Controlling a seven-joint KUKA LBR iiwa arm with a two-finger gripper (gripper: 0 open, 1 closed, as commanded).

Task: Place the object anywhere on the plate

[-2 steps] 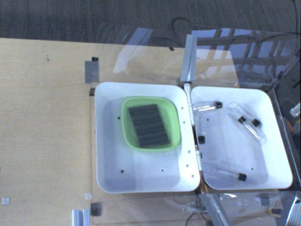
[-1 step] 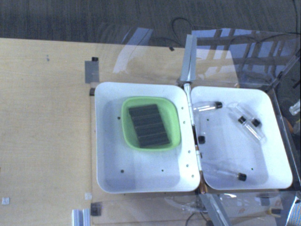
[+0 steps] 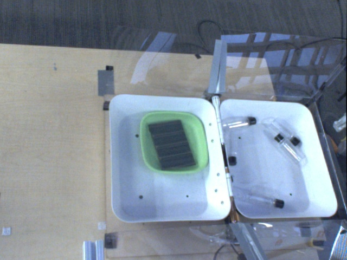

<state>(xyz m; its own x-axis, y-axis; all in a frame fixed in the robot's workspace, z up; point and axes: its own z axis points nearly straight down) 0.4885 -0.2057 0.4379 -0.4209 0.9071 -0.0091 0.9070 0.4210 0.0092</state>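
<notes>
Plastic tubes, clear with black caps, lie scattered in the right white bin (image 3: 320,196): one tube (image 3: 238,123) near its upper left corner, a pair (image 3: 286,143) touching each other in the upper middle, and one more (image 3: 264,200) near the lower edge. A small loose black cap (image 3: 232,160) sits by that bin's left wall. Whether the gripper is apart or together cannot be told.

The left white bin (image 3: 126,196) sits just beside the right one, their rims touching at frame centre. A green square plate (image 3: 201,145) rests in its upper half. The task object, a dark grey ribbed rectangular block (image 3: 171,144), lies flat on the plate, near its middle and slightly tilted.

Both bins stand on a light wooden bench (image 3: 49,145). A grey metal bracket (image 3: 106,82) is upper left of the left bin, and a metal bar (image 3: 218,69) runs up from the bins' junction. Dark carpet (image 3: 108,10) fills the top of the frame.
</notes>
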